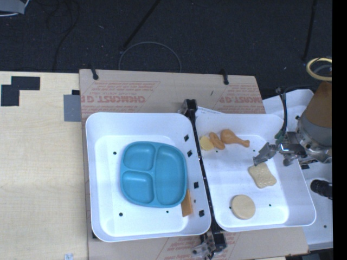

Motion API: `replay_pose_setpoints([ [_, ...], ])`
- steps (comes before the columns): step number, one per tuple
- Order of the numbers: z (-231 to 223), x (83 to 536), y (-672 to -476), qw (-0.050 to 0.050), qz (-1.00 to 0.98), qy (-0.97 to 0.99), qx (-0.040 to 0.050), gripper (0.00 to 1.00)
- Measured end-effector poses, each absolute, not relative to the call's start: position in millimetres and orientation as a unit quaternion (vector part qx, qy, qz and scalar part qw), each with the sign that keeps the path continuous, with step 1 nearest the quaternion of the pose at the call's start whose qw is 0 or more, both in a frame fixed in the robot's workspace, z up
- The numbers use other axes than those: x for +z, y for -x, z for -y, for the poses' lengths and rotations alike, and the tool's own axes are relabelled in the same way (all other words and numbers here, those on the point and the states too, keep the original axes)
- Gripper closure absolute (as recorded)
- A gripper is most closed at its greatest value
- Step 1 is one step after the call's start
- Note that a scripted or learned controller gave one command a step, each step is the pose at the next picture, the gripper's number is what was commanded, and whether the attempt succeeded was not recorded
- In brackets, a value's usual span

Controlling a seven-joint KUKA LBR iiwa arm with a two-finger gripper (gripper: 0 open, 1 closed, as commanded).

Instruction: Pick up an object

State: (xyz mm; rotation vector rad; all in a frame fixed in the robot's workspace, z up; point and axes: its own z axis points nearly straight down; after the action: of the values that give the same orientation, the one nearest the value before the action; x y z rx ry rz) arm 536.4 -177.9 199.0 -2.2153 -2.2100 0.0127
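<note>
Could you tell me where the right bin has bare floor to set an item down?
Free: the floor between the drumstick and the round cookie, left of the toast slice. Crowded: the back, plus the right side by the gripper.

The arm (317, 121) runs off the right edge, so just its wrist end shows. The gripper (265, 155) is small and dark; whether its fingers are parted is unclear. An orange piece (187, 203) lies partly tucked under the blue plate (153, 174). The clamp (209, 246) at the bottom is cut by the edge.
</note>
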Motion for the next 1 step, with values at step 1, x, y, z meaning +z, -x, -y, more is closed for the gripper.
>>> replay_pose_setpoints([
  [1, 178.2, 205.8, -539.4, 0.0, 0.707, 0.707, 0.0004, 0.0],
])
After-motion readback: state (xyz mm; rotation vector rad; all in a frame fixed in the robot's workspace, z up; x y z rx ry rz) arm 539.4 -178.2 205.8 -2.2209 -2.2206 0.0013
